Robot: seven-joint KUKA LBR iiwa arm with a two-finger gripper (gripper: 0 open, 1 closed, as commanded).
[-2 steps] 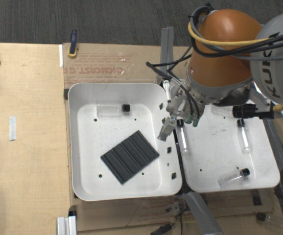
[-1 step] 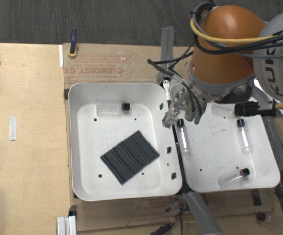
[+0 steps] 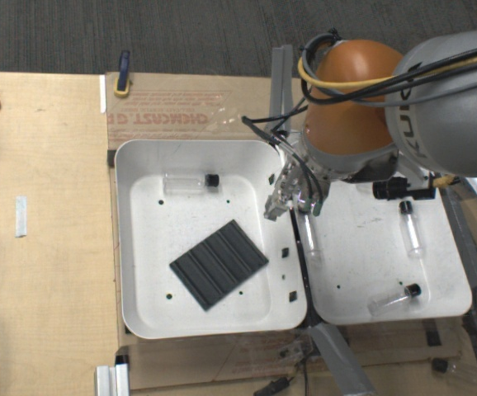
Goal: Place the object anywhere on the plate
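A dark ribbed rectangular plate (image 3: 219, 264) lies at a slant on the floor of the left bin (image 3: 131, 246). A clear tube with a black cap (image 3: 187, 183) rests near that bin's back wall. My gripper (image 3: 292, 198) hangs over the divider between the two bins, up and to the right of the plate. Below it a clear tube (image 3: 309, 239) lies along the left side of the right bin. The grey arm and its orange band (image 3: 350, 97) hide the back of the right bin.
The right bin (image 3: 453, 287) holds two more capped clear tubes, one at the right (image 3: 409, 228) and one near the front (image 3: 394, 299). Small black bits lie along the divider. A brown board and a blue clip (image 3: 123, 71) sit behind the left bin.
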